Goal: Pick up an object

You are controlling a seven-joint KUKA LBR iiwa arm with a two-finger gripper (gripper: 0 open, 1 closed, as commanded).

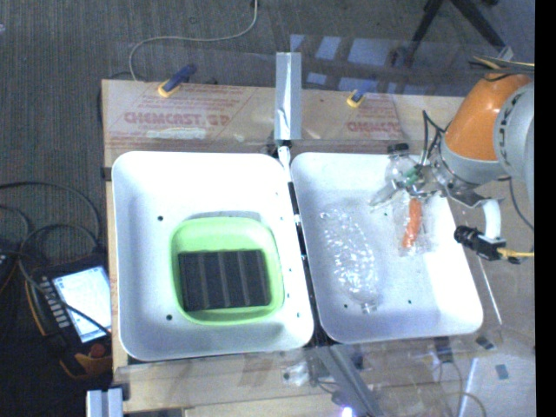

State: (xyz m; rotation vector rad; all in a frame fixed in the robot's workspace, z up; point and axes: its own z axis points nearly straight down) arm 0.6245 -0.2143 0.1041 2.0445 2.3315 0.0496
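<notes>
Over the right bin (452,315), my gripper (407,176) is hanging, its state impossible to tell, above the clear orange-filled packet (413,224), whose slippery wrap is risking a slide-out.

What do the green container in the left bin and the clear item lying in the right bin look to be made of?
Green container: likely moulded plastic, matte pale green, with smooth rounded edges and a dark ribbed insert. Clear item: probably thin transparent plastic, perhaps a crumpled bottle or wrap; the white bin shows through it and glossy highlights speckle it.
</notes>
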